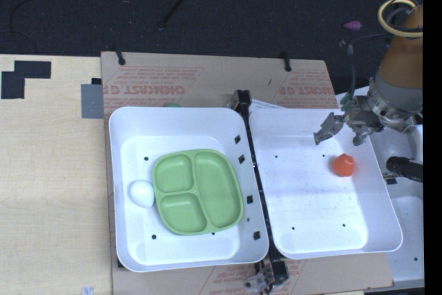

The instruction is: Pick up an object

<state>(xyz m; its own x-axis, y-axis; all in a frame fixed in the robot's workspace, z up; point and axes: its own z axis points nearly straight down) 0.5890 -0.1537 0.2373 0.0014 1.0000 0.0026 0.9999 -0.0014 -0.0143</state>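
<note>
In the left bin (124,148) you see a white egg-shaped object (141,193) touching the left edge of a green plastic plate (197,191) with three compartments; its long axis runs up and down the view. In the right bin (304,231), near the right wall, lies a small round orange-red ball (343,165), smooth, with no clear direction. Just above it the gripper (343,133) hangs with fingers spread apart, nothing between them.
</note>
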